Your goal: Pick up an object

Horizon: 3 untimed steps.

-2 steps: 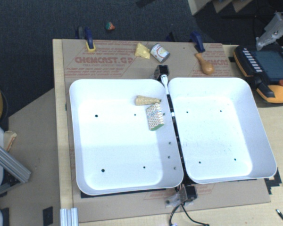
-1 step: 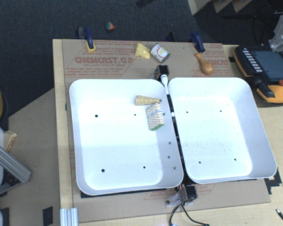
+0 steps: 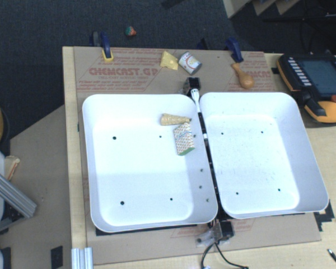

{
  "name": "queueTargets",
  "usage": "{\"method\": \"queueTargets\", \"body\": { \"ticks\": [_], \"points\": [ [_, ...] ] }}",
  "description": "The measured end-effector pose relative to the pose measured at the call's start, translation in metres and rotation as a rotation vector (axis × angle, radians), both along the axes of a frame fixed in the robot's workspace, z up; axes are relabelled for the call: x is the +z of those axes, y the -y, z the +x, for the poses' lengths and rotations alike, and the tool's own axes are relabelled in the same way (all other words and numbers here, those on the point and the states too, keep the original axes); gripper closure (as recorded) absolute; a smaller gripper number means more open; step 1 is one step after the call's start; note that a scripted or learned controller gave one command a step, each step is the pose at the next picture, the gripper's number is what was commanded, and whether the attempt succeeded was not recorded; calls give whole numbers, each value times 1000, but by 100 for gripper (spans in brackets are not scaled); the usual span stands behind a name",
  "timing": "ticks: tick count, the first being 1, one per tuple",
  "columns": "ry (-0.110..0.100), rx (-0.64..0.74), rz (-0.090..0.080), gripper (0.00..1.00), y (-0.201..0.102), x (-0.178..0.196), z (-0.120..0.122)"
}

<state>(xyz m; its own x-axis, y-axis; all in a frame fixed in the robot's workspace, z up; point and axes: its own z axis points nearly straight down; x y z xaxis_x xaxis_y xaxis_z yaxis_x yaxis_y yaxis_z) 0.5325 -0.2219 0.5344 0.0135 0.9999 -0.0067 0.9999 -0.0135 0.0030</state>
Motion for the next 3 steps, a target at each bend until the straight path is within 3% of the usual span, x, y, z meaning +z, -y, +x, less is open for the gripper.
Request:
{"method": "queueTargets", "body": {
  "ticks": [1, 2, 3],
  "points": [
    [-16, 19, 12, 100, -55, -197, 88],
    [8, 9, -1, 100, -4, -104, 48],
    [-12, 18, 11, 100, -41, -210, 90]
  ]
}}
